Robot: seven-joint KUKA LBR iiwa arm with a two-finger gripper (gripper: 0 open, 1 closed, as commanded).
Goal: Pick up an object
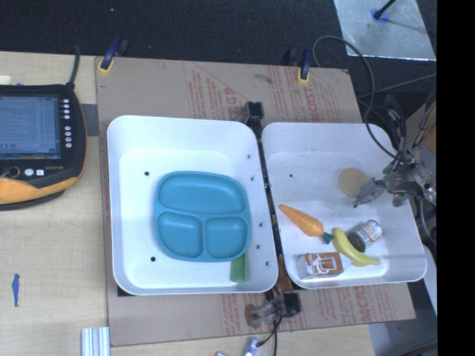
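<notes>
Currently my gripper (369, 192) hovers, fingers spread and holding nothing, beside the tan disc (352, 180) (right bin (312, 136)); I should centre before closing.

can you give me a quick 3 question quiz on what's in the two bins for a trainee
1. True or false: the blue divided plate lies in the left bin.
2. Which item touches the yellow banana in the right bin? A) the small can B) the tan disc C) the green piece
3. Fill in: the orange carrot lies between the left bin's wall and the ____.

Key:
1. True.
2. A; the can sits against the banana, near the gripper.
3. Banana; the carton lies nearer the front rim.
</notes>
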